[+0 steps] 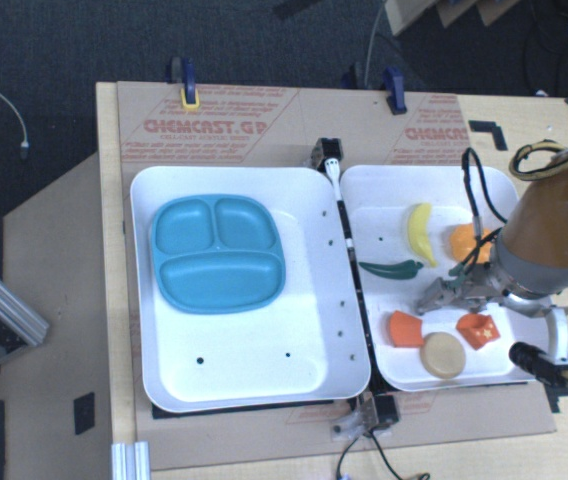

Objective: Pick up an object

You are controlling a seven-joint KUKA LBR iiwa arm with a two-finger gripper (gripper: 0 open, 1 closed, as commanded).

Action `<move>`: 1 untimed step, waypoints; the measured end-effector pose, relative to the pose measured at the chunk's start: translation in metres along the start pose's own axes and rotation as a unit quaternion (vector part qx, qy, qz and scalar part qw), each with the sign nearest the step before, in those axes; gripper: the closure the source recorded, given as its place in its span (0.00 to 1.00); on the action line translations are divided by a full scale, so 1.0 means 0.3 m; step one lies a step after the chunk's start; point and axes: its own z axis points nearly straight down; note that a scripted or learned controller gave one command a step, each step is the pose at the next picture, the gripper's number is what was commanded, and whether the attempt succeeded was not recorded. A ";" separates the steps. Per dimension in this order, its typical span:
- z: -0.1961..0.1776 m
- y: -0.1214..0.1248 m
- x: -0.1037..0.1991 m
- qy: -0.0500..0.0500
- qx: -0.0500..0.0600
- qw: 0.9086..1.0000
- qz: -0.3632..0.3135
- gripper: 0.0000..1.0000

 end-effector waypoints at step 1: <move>-0.039 0.003 -0.002 -0.001 -0.002 1.000 0.000 1.00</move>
